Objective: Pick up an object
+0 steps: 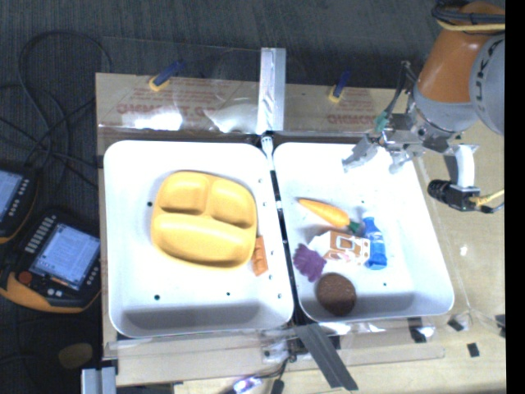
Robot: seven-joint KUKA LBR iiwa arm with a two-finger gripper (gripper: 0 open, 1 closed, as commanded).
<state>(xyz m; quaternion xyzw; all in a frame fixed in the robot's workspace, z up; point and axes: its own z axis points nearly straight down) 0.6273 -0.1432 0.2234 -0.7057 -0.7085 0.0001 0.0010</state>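
Gripper (pixel 379 158) fingers apart, holding nothing, above right bin's (pixel 426 220) far rim; carrot (pixel 323 212) nearer cam, well apart.

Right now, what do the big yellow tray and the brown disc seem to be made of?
Yellow tray: likely moulded plastic, smooth with a soft sheen, rounded compartments pressed in. Brown disc: matte, slightly rough and dark, perhaps foam or a toy cookie; too small to tell.

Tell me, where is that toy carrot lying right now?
The carrot lies in the right bin, near the divider, just above the small box and the purple piece.
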